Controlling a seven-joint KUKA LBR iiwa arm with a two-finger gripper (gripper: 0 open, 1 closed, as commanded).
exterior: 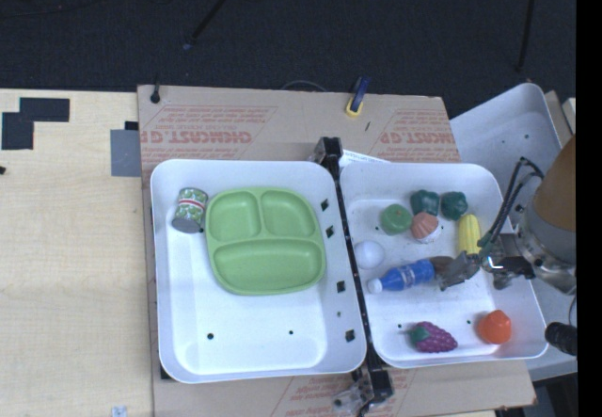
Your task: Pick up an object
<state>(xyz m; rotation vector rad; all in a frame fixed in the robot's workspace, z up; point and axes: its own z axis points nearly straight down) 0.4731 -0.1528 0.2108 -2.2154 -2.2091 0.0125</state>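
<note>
The right bin [508,194] holds several toys. A blue bottle [409,276] with a white cap lies on its side near the bin's middle. My gripper [458,271] sits low at the bottle's right end, touching or nearly touching it; I cannot tell whether it holds anything. Just above the gripper lies a yellow corn cob [467,233]. An orange fruit [494,327] and purple grapes [433,338] lie nearer the front wall. A white ball [369,253] rests left of the bottle.
A green round toy [395,217], a pink ball [425,226] and two dark teal pieces [440,203] crowd the right bin's back. The left bin [245,349] holds a green divided plate [265,241] and a small can [191,209]. A black divider [343,246] separates the bins.
</note>
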